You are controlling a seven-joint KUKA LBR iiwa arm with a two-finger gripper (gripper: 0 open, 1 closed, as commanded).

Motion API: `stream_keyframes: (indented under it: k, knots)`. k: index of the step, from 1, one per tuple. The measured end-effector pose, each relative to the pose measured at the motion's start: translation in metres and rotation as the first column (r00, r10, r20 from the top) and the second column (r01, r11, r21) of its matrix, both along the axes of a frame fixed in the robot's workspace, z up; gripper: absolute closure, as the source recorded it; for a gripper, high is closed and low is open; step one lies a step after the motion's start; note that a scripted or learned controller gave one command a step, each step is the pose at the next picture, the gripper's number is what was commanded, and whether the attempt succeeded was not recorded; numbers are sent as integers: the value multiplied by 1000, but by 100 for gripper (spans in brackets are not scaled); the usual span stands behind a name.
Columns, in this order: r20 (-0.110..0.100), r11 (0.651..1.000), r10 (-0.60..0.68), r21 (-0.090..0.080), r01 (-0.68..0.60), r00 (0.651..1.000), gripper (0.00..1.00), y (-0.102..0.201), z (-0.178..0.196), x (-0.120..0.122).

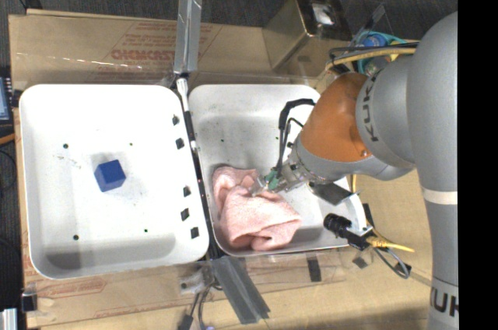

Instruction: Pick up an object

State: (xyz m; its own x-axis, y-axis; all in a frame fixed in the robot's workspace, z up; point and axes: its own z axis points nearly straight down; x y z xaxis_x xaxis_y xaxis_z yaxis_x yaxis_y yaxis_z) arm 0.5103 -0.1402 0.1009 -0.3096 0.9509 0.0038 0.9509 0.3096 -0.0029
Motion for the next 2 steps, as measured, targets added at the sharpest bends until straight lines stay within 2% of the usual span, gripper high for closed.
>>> stream_keyframes:
  k: [1,2]
  knots:
    - [0,1000,0,0,0,1000,0,0,0,0]
    - [0,1000,0,0,0,1000,0,0,0,0]
